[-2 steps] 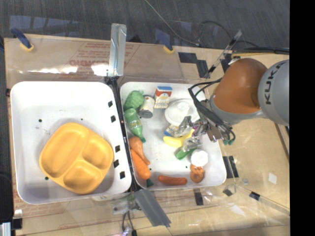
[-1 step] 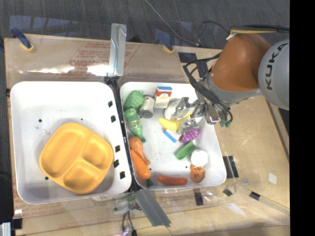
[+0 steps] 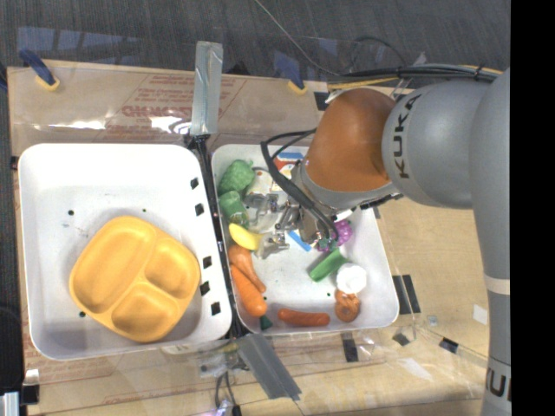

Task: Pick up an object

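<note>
My gripper (image 3: 265,224) hangs low over the middle of the right bin (image 3: 377,258), pointing left, and stands open with nothing between its fingers. Just left of it lies a small yellow piece (image 3: 244,237). Two green toy vegetables (image 3: 234,180) sit above that, by the bin's left wall. An orange carrot (image 3: 248,286) lies along the left wall lower down. A red sausage (image 3: 303,317) rests at the front edge. A green cucumber (image 3: 326,265), a purple item (image 3: 344,232) and a white-capped bottle (image 3: 350,284) lie to the gripper's right. The wrist partly hides a blue item (image 3: 300,240).
The left bin (image 3: 52,180) holds a yellow divided plate (image 3: 134,276). The arm's orange band (image 3: 347,141) and grey body cover the right bin's upper right part. Black cables loop over the bin's back edge. A taped divider separates the two bins.
</note>
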Robot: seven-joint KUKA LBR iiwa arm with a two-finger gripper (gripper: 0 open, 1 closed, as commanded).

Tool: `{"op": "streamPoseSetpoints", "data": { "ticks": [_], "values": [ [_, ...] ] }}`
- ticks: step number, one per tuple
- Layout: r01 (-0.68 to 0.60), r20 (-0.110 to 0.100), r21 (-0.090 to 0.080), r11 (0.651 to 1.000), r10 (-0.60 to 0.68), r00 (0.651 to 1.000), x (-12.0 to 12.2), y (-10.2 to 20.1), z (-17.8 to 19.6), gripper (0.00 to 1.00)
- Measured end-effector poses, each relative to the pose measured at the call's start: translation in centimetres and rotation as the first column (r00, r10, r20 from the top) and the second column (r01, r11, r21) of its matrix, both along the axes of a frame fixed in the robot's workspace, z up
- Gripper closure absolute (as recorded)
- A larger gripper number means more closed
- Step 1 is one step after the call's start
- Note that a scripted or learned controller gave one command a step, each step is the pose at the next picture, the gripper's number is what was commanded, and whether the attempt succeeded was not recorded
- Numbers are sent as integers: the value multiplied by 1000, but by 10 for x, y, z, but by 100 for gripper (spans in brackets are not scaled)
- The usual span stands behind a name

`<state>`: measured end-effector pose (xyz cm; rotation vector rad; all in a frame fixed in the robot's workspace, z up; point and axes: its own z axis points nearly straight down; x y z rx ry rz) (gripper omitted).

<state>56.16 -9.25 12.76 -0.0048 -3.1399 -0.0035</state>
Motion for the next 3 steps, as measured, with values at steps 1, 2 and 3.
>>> {"op": "streamPoseSetpoints", "data": {
  "ticks": [1,2,3],
  "values": [
    [-195,1,-2,981,195,981,-53,-67,24,100],
    [-497,3,-3,868,497,868,-41,-118,-3,100],
    [-60,6,-3,998,60,998,-29,-69,32,100]
  ]
}}
